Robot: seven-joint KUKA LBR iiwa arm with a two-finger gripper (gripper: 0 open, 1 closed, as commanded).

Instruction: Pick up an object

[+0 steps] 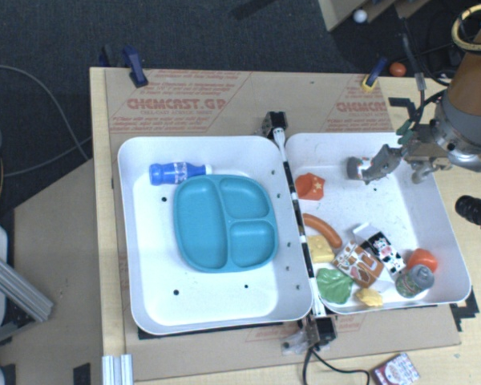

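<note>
gripper (367, 169) hung over the right bin (441, 207) near its one o'clock corner; whether it was open or closed could not be told. toys clustered at the bin's six o'clock: sausage (321, 228), green piece (333, 283), can (414, 280). left bin (136, 239) held a blue tray (223, 220) and bottle (176, 172).

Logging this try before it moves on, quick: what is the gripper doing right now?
Gripper: above the right bin near its far end, nothing seen between its fingers; open or shut cannot be told.

Bright, even overhead light; soft shadows; whole view slightly soft, corners dimmer.
</note>
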